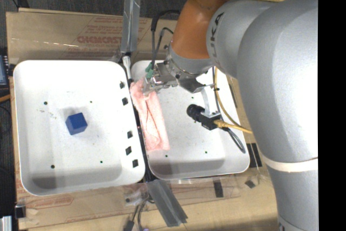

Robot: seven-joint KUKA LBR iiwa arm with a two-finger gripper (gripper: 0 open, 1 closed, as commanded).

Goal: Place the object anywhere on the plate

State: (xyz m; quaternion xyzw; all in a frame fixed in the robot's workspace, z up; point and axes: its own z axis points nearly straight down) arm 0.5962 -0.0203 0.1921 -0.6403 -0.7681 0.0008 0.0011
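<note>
Grey and bulky in the foreground, the KUKA arm (281,94) with its orange band reaches in from the right and lowers its two-finger gripper (154,77) over the far left corner of the right-hand shallow white bin (189,143). The likely task object, a long, crumpled pink soft piece (154,121), lies along that bin's left wall, its far end just under the gripper. Whether the jaws are open, closed or gripping the piece cannot be told from this angle. A pale rounded shape (139,68) just beyond the gripper may be the plate, though too little of it is visible to be sure. A small blue cube (76,123) sits well apart in the left-hand white bin (65,84), untouched. Both bins rest on a brown cardboard-covered counter (59,32). The step in hand appears to be the pick. The next move calls for a firm hold on the limp piece, a clean lift clear of the wall, and a short carry to the plate.
</note>
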